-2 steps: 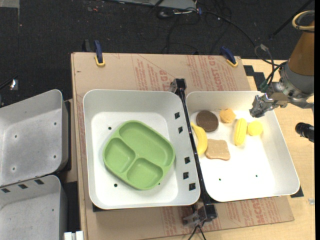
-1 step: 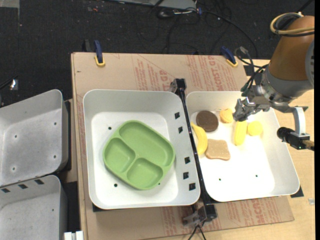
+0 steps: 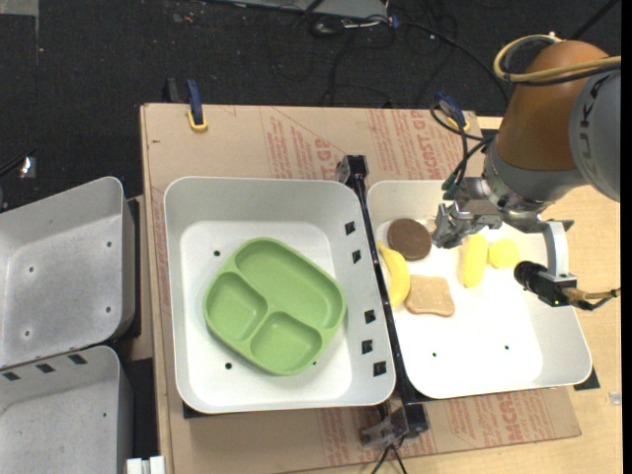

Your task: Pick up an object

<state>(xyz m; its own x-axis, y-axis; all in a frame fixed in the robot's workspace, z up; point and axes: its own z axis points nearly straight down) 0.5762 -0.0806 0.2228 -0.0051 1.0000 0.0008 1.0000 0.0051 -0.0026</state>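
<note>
Here the gripper (image 3: 456, 227), its open-or-closed state impossible to tell, hangs just right of the brown round piece (image 3: 408, 238), the yellow stick (image 3: 473, 262) just below-right.

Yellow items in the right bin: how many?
3: a curved yellow banana-shaped piece by the divider, a yellow oblong block mid-bin, and a round yellow lump beside it. The arm may hide more.

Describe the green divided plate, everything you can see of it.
The green divided plate is a pale green tray with rounded corners, seemingly matte plastic. Raised ridges split it into three compartments: one long one along its upper right side and two smaller ones below. All three look bare. It lies flat, turned at an angle, on the floor of the left bin, about centered, its edges apart from the bin's walls. Nothing else touches it.
</note>
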